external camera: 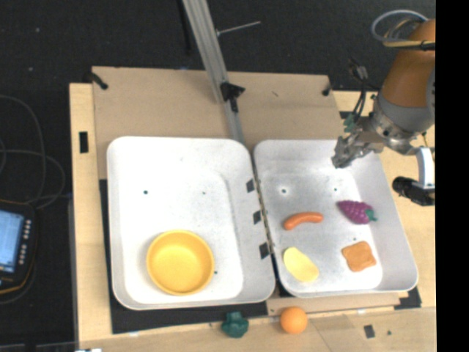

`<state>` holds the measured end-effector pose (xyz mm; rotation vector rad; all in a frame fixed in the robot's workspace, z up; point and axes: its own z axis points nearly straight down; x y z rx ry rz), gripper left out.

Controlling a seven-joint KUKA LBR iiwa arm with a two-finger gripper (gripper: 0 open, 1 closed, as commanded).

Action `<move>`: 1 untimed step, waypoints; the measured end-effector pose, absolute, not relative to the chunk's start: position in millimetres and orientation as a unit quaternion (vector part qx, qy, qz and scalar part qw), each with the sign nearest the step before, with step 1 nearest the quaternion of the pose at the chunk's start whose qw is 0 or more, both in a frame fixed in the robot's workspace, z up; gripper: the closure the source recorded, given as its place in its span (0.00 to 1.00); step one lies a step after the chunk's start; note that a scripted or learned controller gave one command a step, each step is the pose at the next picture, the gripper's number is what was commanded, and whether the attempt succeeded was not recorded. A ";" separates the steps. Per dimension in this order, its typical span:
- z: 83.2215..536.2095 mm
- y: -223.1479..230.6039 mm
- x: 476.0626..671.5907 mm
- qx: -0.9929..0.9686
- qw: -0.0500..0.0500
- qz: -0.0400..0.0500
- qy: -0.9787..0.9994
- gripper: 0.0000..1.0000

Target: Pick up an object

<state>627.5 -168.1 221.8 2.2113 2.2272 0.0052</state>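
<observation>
The right bin (308, 163) holds an orange sausage-shaped piece (303, 220), a purple grape bunch (355, 211), a pale yellow piece (300, 264) and an orange-brown square piece (358, 256). My gripper (342, 158) hangs over the far right part of that bin, up and to the left of the grapes and apart from every piece. Nothing shows between its fingers. Its tip is small and dark against the bin.
A yellow bowl (179, 261) sits in the left bin (146, 174) near its front. An orange ball (293, 320) and a green piece (234, 325) lie on the bench in front of the bins. A slanted metal pole (212, 57) rises behind the bins.
</observation>
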 end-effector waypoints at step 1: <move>229.4 -106.0 639.4 0.704 0.001 0.001 0.710 1.00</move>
